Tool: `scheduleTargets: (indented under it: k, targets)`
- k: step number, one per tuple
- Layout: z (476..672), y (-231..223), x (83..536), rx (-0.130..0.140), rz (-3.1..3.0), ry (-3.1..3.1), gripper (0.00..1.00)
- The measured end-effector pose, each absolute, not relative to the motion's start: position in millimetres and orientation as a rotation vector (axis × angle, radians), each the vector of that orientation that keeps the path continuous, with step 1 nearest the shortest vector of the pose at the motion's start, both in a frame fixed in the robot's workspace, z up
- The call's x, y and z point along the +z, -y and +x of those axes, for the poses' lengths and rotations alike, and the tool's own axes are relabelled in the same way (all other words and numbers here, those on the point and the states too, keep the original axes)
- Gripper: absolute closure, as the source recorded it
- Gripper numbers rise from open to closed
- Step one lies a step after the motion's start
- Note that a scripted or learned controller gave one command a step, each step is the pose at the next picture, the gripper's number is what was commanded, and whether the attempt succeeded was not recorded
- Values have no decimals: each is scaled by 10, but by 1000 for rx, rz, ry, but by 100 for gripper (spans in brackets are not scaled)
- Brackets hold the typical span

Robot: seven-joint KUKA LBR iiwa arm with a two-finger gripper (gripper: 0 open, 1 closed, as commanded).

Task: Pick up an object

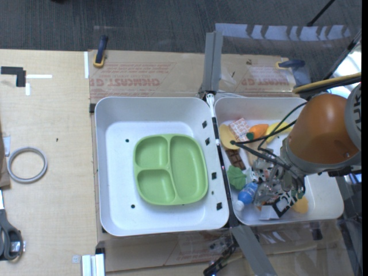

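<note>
A view from above shows two shallow white bins side by side on a wooden bench. The left bin (pixel 109 171) holds a green plate (pixel 171 169) with three compartments, lying flat near the middle. The right bin (pixel 328 203) holds a jumble of small objects: a green toy (pixel 236 177) next to the divider, a blue bottle (pixel 248 192) just below it, an orange piece (pixel 258 131) and a pink and white packet (pixel 239 127) toward the far end, and a yellow piece (pixel 300 206) near the front wall.

The robot arm (pixel 322 132) reaches in from the right, its orange band bulking large over the right bin. It bends downward so the gripper (pixel 275 186) hangs low among the clutter toward the front of that bin, close beside the blue bottle. Cables and metal parts crowd the gripper, and whether it has anything in its grasp cannot be made out.

On the bench at the far left lie a roll of grey tape (pixel 25 164) and a pair of scissors (pixel 10 240).
</note>
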State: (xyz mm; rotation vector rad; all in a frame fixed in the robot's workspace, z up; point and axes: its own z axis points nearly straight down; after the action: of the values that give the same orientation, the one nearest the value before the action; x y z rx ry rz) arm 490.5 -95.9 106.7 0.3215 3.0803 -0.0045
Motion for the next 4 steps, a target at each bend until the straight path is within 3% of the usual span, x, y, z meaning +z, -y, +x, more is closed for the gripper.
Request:
scheduleTargets:
  k: [3,4]
  targets:
    - [4903,913,1062,8,677,-3025,0]
    - [5619,1269,970,0,892,-2997,0]
